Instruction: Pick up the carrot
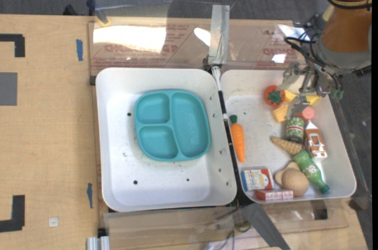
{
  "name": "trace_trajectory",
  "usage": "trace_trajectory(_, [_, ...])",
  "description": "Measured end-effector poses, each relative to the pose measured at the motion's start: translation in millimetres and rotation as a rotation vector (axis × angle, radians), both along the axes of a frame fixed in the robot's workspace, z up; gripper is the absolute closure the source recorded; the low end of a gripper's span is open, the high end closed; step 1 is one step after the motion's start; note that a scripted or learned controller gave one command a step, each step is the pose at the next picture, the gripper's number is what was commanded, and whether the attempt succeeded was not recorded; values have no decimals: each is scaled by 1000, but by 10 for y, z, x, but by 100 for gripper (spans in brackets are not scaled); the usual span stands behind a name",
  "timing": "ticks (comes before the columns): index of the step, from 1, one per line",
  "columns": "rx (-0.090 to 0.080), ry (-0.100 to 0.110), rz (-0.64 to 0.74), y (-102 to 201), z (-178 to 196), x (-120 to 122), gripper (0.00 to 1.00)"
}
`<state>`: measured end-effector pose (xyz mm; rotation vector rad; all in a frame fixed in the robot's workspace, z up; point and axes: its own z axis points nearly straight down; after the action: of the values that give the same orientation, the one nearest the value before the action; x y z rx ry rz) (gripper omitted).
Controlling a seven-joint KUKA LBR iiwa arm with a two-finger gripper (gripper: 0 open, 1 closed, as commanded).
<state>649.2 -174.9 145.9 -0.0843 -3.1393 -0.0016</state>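
Worktop (41, 142): tan board surface carrying two shallow white bins side by side.
Left bin (112, 184): white, centre of the frame; holds a teal plastic divided plate (173, 125) with three compartments.
Right bin (254, 95): white, right of the frame; holds the toy food.
Carrot (237, 139): small orange plastic carrot with a green top, lying lengthwise along the right bin's left wall, green end toward the top of the frame, apart from the other items.
Other contents: red tomato (273, 95), upper middle; waffle cone (286, 145); green bottle (311, 169); small carton (257, 178) and tan round piece (295, 181), lower part.
Arm (348, 18): grey with orange band, upper right of the frame.
Gripper (310, 92): above the bin's upper right cluster, well apart from the carrot.
Fingers: cannot tell whether spread or closed.
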Motion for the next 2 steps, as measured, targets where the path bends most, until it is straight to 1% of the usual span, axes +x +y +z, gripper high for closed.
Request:
trace_trajectory(1, [-3, -22, -88, -109, -459, 110, 0])
trace_trajectory(2, [0, -9, 42, 817, -425, -378, 0])
